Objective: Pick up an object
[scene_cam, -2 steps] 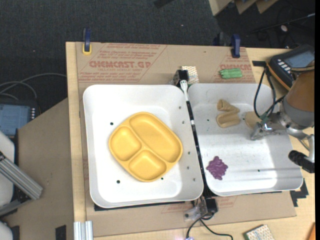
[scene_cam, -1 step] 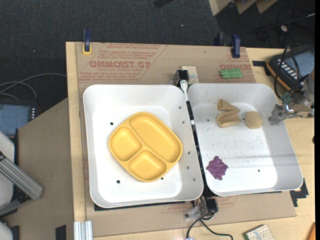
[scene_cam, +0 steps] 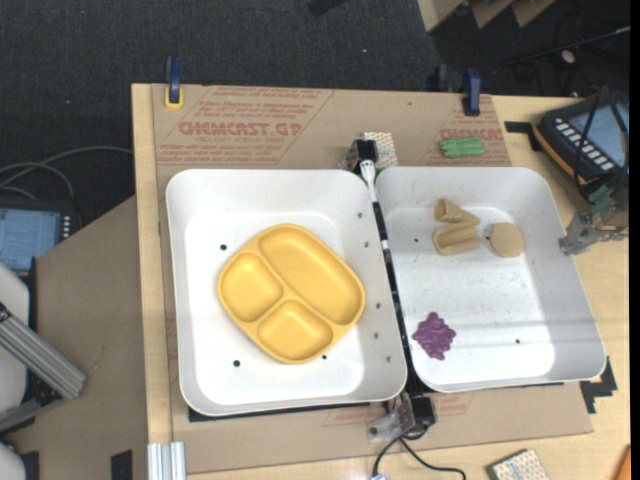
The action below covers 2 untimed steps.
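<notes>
Since no object is yet lifted, the purple grape cluster (scene_cam: 434, 335), lying well apart from the tan pieces (scene_cam: 455, 238) in the right bin (scene_cam: 560, 348), is best approached from straight above. Whether the gripper (scene_cam: 588, 230), at that bin's right rim, is spread cannot be told; nothing is seen held.

On my bench (scene_cam: 100, 268), apart from the work itself:
- One brown cardboard sheet (scene_cam: 250, 128) with red lettering, lying under both bins.
- Two blue clamps at its far edge, left clamp (scene_cam: 174, 81) and right clamp (scene_cam: 471, 90).
- Left white bin (scene_cam: 190, 268) and right white bin (scene_cam: 560, 268), touching side by side.
- One small green item (scene_cam: 461, 148) on the cardboard, just beyond the right bin.
- One dark screen pad (scene_cam: 585, 138), far right.
- One aluminium rail (scene_cam: 40, 353), lower left.
- Dark carpet (scene_cam: 80, 28) beyond the bench.
</notes>
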### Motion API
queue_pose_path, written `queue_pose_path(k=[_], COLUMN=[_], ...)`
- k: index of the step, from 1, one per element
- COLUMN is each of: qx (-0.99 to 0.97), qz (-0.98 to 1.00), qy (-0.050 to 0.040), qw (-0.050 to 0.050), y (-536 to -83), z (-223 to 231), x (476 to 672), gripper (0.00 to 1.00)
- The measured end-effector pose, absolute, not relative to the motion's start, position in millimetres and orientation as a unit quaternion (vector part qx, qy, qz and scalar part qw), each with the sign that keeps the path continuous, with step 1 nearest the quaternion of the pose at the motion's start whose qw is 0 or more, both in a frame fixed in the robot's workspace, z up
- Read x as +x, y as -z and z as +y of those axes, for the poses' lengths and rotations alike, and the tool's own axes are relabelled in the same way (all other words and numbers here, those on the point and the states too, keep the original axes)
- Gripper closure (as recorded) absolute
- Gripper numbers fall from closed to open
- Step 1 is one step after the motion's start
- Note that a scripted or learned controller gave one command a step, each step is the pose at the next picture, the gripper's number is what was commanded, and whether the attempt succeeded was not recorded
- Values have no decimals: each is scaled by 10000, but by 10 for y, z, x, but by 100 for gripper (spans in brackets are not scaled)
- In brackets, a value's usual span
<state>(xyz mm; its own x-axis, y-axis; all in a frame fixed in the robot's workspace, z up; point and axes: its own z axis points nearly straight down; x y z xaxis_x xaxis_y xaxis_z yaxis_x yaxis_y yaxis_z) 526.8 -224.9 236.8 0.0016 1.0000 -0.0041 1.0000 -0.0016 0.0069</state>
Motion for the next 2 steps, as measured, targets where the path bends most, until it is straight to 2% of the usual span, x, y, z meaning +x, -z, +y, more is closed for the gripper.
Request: queue_pose_path(k=[1, 2], qx=[7076, 7076], qz=[7067, 7066], qy=[5, -5], qw=[-10, 32], y=[-779, -1340], z=[-2139, -2250], x=[5239, 5072], gripper=[100, 100])
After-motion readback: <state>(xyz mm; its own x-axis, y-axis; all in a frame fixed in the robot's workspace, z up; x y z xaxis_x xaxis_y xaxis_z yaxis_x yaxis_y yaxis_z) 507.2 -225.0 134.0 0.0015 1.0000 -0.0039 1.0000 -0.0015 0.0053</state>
